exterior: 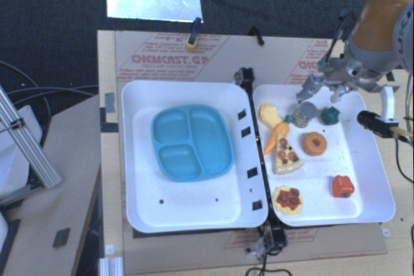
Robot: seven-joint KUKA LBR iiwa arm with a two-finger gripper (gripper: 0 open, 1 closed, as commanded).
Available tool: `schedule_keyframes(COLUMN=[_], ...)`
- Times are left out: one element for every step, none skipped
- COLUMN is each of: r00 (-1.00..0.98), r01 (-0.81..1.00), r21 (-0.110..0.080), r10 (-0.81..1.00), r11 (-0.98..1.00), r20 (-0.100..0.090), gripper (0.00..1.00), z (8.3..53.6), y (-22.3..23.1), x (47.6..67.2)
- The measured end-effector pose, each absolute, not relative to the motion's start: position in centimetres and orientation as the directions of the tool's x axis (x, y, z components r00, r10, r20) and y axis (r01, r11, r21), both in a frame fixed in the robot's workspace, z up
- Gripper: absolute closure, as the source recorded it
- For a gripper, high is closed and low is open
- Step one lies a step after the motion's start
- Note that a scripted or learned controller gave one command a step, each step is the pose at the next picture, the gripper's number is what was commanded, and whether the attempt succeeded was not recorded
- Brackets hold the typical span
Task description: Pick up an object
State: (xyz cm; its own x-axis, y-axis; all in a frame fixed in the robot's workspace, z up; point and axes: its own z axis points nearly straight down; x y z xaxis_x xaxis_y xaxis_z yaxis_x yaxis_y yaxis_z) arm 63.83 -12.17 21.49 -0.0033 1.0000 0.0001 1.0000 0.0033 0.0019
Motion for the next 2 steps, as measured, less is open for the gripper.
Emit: schedule_keyframes(r00=[0.002,-0.003], r01=[1.0,1.0], r21=[-0.009,-0.007], r10=[1.0,1.0], r11=[-0.002,0.003], r20=[0.005,0.004], gripper=[0.0,0.0], z=[8.6,8.3], y=[-18.5,-12.6], x=[63.2,56.2])
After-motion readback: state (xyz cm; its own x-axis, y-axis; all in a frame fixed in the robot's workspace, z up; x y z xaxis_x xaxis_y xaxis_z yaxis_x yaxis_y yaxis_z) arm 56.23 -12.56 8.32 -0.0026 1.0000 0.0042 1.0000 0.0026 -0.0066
